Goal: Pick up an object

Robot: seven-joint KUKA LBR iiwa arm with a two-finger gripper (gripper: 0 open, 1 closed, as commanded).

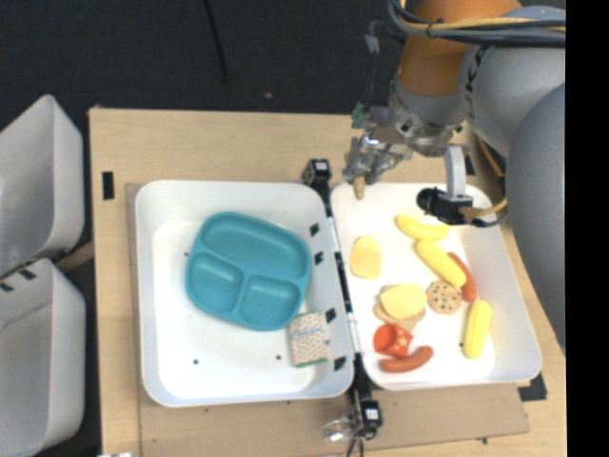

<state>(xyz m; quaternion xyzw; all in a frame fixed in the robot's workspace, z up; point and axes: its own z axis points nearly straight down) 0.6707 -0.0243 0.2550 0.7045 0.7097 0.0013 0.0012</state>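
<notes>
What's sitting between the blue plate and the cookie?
In the camera view, a yellow chip lies between the blue plate and the cookie, past the bins' shared wall.

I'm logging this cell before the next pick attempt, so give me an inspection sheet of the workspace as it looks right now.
Surface: wooden bench bearing two white bins, left bin and right bin, side by side.
Job's things: toy food in the right bin, including a yellow corn cob, a cookie, a sausage and a yellow slice.
Clutter: blue divided plate and a speckled sponge in the left bin.
Grippers: tool above the right bin's far left corner, nothing seen in it.
Cables: bundle looped around the arm's orange band.
Surroundings: white padded shapes at left.
</notes>
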